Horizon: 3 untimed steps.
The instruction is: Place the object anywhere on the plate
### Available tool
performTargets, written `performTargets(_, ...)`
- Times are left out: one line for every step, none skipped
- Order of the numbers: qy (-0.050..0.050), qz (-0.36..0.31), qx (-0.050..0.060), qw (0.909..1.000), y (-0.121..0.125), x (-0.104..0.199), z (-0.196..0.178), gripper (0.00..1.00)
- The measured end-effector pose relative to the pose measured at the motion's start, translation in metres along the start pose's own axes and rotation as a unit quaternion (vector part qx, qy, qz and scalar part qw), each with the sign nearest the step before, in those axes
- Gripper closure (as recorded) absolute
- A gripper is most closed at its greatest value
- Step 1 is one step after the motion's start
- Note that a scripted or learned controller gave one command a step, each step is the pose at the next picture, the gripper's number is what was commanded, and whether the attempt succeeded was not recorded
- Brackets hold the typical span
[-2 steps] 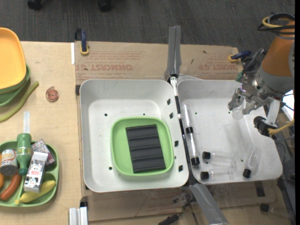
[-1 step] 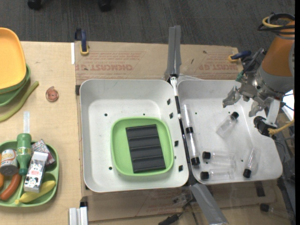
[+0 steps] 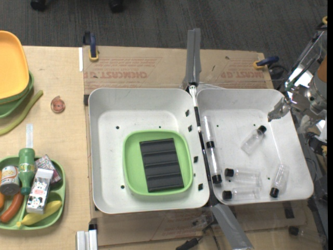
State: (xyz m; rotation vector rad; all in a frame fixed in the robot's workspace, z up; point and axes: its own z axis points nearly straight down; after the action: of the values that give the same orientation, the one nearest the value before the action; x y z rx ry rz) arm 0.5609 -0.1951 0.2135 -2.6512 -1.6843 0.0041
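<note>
The picture's right edge crops the arm (image 3: 315,82); end effector (image 3: 276,111) blurred.

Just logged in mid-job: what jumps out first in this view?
The square green plate in the left white bin stands out most, with a black ribbed rectangular block lying on it. The right white bin holds several clear plastic vials with black caps, scattered toward its near side. The robot's hand sits at that bin's far right edge.
</note>
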Motion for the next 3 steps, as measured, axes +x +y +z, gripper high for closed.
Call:
performTargets(0.000,0.038,0.000,0.9993,-0.024,-0.032,-0.032,0.00)
performTargets(0.000,0.052,0.000,0.9986,-0.056,-0.048,-0.074,0.00)
performTargets(0.000,0.095,0.000,0.9955,-0.068,-0.051,-0.099,0.00)
